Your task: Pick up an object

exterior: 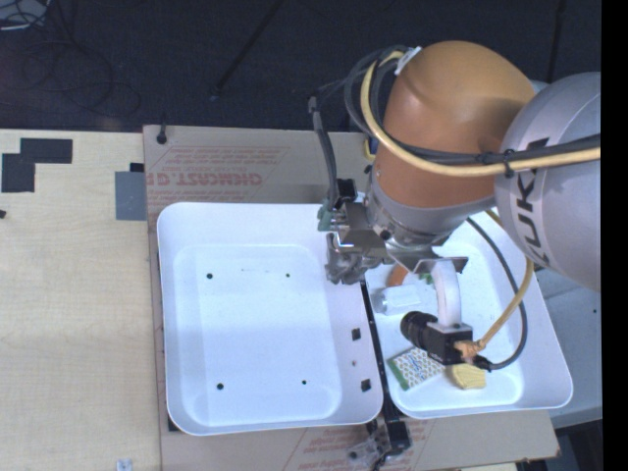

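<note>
My gripper (345, 259) hangs low over the left rim of the right bin (538, 386), close to the divider between the two bins. The big orange and grey wrist hides most of that bin. At the bin's front lies a green-and-white patterned flat packet (416, 367). A pale yellow lump (470, 379) rests just to its right. A small orange thing (396, 275) peeks out from under the wrist, right of the gripper. Nothing shows held in the gripper.
The left bin (182, 263) sits beside the right one, its white floor showing a few small dark dots. A brown cardboard sheet (226, 170) lies under both bins. Pale wooden bench top (69, 312) stretches to the left.
</note>
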You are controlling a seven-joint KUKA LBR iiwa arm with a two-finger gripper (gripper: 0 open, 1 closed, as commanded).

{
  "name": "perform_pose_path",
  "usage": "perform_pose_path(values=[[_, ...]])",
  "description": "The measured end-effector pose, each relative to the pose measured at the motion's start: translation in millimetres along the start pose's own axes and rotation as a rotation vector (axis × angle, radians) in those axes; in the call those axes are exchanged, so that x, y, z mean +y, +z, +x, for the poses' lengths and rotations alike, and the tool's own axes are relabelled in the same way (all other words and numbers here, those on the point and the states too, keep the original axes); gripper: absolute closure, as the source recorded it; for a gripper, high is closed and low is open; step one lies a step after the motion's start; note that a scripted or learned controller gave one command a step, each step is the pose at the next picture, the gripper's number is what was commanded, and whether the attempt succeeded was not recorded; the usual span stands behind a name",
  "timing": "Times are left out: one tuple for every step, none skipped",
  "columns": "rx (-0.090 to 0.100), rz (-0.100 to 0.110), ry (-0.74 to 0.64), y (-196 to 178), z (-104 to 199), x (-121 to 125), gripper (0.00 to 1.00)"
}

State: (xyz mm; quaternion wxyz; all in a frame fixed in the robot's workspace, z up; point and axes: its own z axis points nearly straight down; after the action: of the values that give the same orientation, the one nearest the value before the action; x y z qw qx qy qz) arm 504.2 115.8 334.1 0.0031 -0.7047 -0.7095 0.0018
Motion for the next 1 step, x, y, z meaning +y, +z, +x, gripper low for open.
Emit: perform_pose_path(values=[[-0.002,-0.005,0.003,-1.2,41.1,35.9,1.0]])
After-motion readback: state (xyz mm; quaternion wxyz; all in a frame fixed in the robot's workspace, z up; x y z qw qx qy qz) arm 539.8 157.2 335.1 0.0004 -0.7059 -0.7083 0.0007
